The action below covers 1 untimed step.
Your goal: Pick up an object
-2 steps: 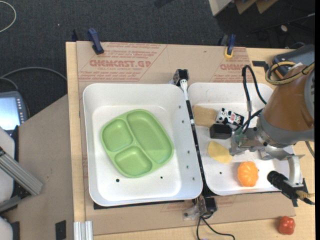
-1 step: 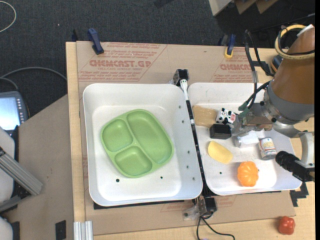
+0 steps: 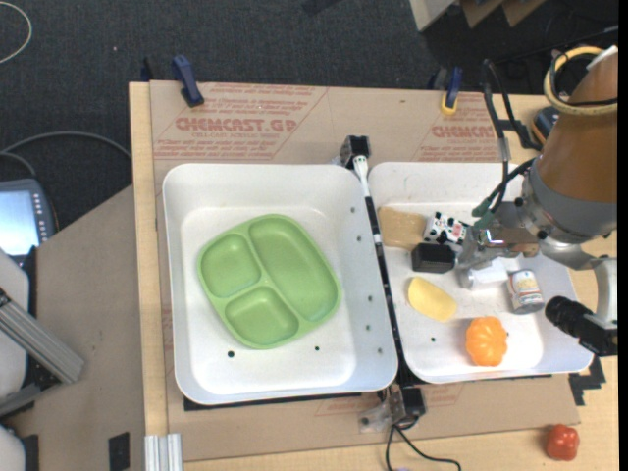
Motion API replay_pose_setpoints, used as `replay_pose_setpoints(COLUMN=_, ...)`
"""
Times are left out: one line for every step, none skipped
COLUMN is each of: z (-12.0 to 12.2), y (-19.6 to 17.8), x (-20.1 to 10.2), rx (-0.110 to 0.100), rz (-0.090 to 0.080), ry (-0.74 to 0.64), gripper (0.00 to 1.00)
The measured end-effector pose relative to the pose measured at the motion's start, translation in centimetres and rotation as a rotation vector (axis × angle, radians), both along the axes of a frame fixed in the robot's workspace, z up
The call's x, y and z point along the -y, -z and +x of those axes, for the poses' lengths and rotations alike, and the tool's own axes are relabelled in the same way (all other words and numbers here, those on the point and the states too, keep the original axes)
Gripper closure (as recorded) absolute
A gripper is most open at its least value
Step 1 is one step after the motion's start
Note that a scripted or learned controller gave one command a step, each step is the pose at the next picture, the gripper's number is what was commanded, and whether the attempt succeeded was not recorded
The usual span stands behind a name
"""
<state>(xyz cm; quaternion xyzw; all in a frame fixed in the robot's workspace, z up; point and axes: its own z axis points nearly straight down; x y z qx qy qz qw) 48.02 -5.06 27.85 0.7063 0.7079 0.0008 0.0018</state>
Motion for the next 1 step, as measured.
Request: replay_pose_setpoints(z=1.81, y=9.97, x=-0.21, rx=-0.012, rz=0.002, ry=0.003, gripper=1.00)
